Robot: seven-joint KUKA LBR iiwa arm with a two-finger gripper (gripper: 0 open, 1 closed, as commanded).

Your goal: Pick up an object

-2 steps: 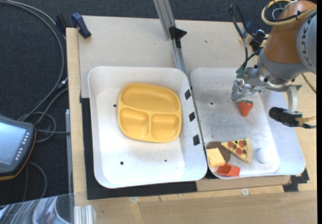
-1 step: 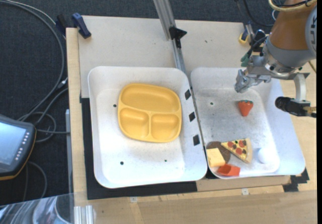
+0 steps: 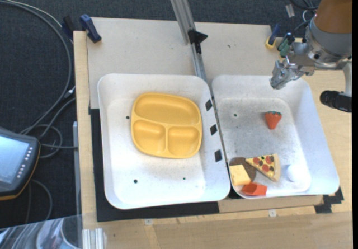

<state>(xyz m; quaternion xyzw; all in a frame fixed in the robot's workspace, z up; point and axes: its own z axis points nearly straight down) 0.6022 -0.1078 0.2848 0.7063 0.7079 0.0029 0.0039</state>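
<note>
The right bin (image 3: pixel 313 130) holds a red strawberry toy (image 3: pixel 273 120) near its middle. At its front lie a pizza slice (image 3: pixel 265 165), a yellow cheese block (image 3: pixel 239 174), a brown piece (image 3: pixel 244 163), a small red piece (image 3: pixel 255 189) and a white egg-like object (image 3: pixel 293 173). My gripper (image 3: pixel 279 79) hangs over the bin's back rim, up and slightly right of the strawberry, with nothing seen between its fingers.
The left bin (image 3: pixel 112 130) carries a yellow divided plate (image 3: pixel 166 125). A metal pole (image 3: pixel 182 4) slants down to the divider between the bins. Blue clamps (image 3: pixel 89 27) sit at the bench's back corners. Cables lie on the floor at left.
</note>
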